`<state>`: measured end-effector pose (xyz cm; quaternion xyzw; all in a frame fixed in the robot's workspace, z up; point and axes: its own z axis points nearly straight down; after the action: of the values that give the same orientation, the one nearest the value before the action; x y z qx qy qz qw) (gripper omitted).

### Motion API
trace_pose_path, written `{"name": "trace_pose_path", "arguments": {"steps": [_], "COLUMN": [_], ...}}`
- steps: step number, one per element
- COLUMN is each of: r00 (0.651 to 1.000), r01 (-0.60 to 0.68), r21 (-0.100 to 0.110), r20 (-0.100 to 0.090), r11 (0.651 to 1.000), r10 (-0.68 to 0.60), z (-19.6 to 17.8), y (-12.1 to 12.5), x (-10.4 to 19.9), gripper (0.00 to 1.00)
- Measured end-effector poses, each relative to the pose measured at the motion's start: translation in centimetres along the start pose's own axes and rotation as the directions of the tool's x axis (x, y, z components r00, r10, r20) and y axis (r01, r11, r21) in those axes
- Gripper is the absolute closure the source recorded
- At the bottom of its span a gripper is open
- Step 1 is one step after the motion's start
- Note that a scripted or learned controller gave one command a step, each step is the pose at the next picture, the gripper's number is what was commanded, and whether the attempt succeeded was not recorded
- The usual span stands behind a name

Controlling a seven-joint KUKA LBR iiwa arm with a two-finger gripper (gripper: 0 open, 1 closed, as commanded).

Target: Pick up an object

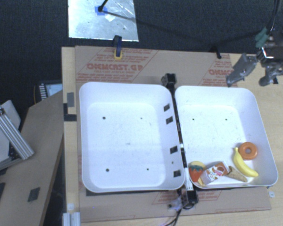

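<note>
We find the candidate objects gathered in the near right corner of the right bin (pixel 212 102): a yellow banana (pixel 244 165), an orange ring-shaped piece (pixel 248 149) touching the banana's upper end, a small red-and-white packet (pixel 213 173), a brown cone-shaped piece (pixel 237 175) just beside the packet, and a round orange-and-red item (pixel 196 169) against the bin's left wall. The banana lies with its long axis running from the ring down toward the bin's near right corner, curving along the right wall. The cluster is tight; the packet, cone and banana touch or nearly touch.

The tool (pixel 252 74) hangs above the far right corner of the same bin, just outside its rim, well apart from the cluster. Its two fingers stand apart, with nothing between them. From the tool the objects lie toward the near edge of the view, along the bin's right side. We judge that the coming move calls for travel along that wall and then a descent; the ring or the banana's upper end is nearest.

The left bin (pixel 122 135) shows bare white floor with a few dark dots. Both bins sit side by side on a cardboard sheet (pixel 132 65) on the counter (pixel 42 140)
</note>
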<state>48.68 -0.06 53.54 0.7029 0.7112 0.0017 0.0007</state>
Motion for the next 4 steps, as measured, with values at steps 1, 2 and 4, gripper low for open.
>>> {"name": "trace_pose_path", "arguments": {"steps": [1, 2, 4], "r00": [1.0, 1.0, 1.0], "r01": [-0.002, -0.004, -0.008], "r21": [0.001, 0.001, 0.001], "r20": [-0.001, -0.001, 0.0], "r11": [1.0, 1.0, 1.0], "r10": [0.002, 0.004, 0.008], "z": [0.0, 0.0, 0.0], "y": [0.0, 0.1, 0.1], "x": [5.5, 9.1, 8.8], "gripper": [0.0, 0.0, 0.0]}}
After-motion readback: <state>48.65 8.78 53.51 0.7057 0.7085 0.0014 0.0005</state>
